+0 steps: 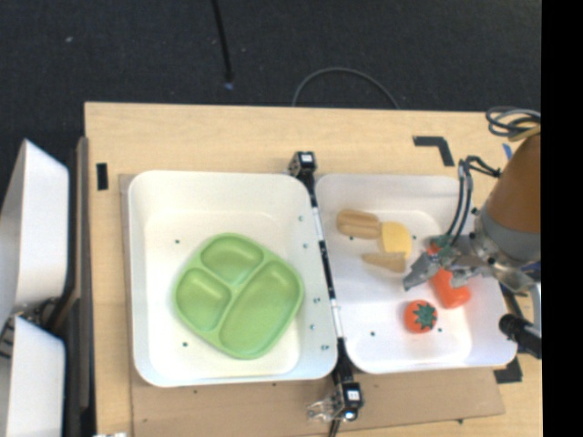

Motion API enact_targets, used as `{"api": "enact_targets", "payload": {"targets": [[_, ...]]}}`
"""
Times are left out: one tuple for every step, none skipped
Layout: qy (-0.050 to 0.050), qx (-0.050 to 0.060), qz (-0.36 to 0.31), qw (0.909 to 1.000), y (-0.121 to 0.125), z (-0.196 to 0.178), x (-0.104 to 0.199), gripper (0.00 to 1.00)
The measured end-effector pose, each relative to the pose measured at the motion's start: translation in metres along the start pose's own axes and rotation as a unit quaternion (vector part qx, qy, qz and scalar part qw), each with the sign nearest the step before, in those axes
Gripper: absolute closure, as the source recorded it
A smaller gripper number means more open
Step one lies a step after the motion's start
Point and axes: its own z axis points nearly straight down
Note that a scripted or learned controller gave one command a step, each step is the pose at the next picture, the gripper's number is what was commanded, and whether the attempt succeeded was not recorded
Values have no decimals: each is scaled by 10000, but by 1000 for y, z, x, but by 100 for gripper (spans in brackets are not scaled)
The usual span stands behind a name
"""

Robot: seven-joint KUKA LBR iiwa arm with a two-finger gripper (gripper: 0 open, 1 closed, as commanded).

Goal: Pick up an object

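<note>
Two grey fingers [421, 274] are seen at the end of the gripper [435, 267], in the right bin [364, 353], and they point toward the left. Whether they are spread or pressed together cannot be told, because they are blurred and partly covered by the wrist. Nothing is seen clearly between them. An orange-red object [451, 291] is found just under the gripper, touching or almost touching it; if it is gripped cannot be decided. A red tomato-like toy [420, 317] with a green top lies near it, closer to the front edge of the right bin. A small tan piece [384, 261] lies just beside the fingertips, on their left. A yellow block [396, 238] is placed behind this piece, and a tan bread-like roll [357, 224] is placed beside the block, nearer to the back left corner of the same bin. Above the gripper the orange band [521, 185] of the arm is seen at the right edge of the bench [228, 135].

In the left bin [155, 208] a green divided plate [239, 295] with three compartments is lying flat, toward the front and the middle. The two bins are set side by side, touching along their inner edges.
</note>
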Motion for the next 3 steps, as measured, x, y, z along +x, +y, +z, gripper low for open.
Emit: {"api": "enact_targets", "payload": {"targets": [[0,-4,2,10000,-3,43,2,0],[5,-40,21,10000,-1,30,2,100],[-7,-64,-23,10000,2,-35,0,100]]}}
